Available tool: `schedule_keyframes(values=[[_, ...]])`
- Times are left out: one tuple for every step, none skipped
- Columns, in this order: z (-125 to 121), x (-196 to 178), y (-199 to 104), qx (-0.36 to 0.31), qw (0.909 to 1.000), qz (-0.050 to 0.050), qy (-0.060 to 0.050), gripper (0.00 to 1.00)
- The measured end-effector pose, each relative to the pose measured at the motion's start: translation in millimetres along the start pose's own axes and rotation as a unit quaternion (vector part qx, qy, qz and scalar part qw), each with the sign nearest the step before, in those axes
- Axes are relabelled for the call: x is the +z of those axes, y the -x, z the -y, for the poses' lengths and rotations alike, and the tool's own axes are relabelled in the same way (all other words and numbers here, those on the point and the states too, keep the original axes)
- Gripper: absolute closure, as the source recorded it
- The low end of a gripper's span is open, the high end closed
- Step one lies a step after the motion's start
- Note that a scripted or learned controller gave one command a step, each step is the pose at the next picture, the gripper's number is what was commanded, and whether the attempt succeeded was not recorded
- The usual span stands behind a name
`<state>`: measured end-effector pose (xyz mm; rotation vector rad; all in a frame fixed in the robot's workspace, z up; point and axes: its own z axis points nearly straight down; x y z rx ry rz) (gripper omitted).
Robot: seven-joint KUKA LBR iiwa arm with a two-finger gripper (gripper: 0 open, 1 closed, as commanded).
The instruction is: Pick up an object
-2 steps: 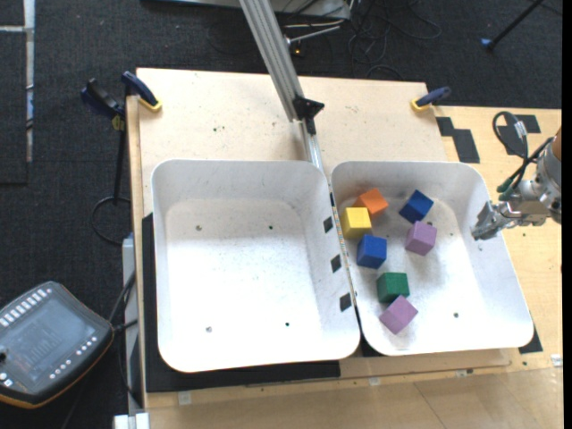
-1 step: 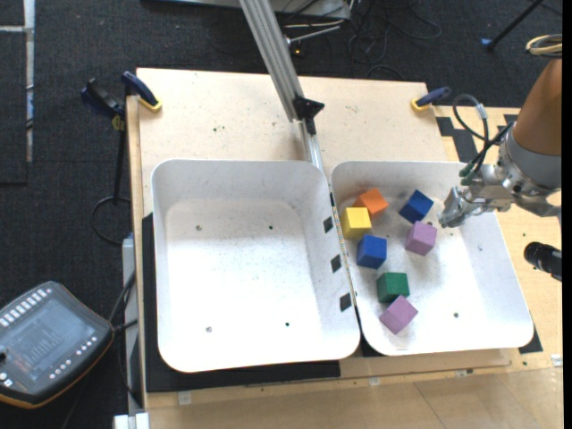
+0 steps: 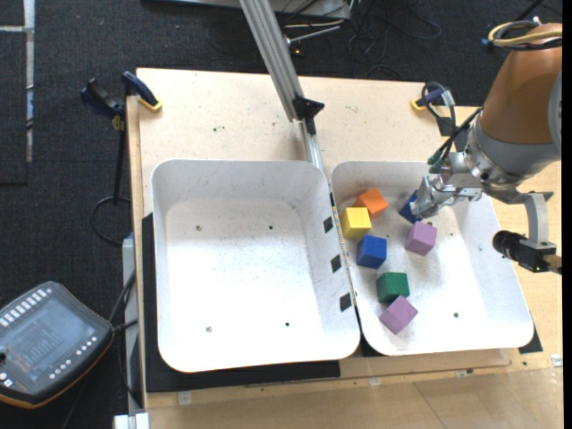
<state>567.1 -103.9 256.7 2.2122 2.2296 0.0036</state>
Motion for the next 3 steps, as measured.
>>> schedule_keyframes(values=[[-10.1, -3.1, -53.7, 0.000, 1.0000, 0.000, 0.000, 1.00], [-22.5, 11.4, -109.5, 0.000, 1.0000, 0.000, -0.001, 1.00], [-38.5, 5.9, -162.8, 0.000, 1.0000, 0.000, 0.000, 1.00]])
